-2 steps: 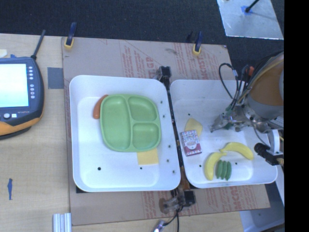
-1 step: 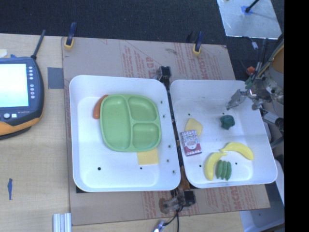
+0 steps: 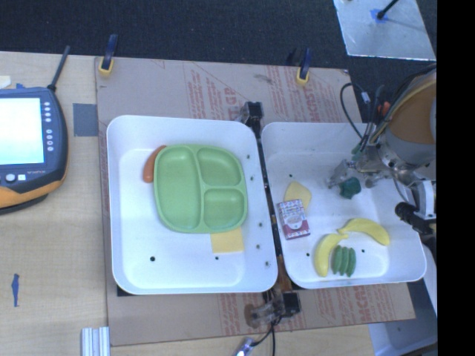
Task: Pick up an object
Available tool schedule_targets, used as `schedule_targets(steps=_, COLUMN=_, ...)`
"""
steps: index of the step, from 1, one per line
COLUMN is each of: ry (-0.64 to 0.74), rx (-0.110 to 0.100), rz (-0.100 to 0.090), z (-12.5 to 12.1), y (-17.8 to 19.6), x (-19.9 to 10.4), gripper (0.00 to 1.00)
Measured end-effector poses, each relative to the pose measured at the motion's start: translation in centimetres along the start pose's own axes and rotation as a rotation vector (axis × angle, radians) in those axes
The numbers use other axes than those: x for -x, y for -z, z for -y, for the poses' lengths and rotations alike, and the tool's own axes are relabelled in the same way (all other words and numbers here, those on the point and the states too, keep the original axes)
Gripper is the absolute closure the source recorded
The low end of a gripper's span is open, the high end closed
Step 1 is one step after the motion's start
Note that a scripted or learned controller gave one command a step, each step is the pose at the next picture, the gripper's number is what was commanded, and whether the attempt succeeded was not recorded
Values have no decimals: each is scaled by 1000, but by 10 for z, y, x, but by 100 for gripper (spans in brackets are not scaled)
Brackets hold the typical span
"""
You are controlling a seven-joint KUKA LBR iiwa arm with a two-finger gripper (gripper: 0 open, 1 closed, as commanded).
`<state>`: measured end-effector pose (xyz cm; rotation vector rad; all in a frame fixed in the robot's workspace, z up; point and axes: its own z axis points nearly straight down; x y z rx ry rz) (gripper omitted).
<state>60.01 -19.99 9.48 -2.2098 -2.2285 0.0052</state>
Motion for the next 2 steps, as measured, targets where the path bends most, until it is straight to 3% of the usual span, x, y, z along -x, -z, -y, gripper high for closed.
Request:
schedule_targets(steps=1, ry=2, rx=0, rz=0, z=0, y=11, x=1, gripper=100)
schedule_targets(steps=2, ry=-4, rx=3, rz=-2, z=-57, y=51, x=-80, gripper=100)
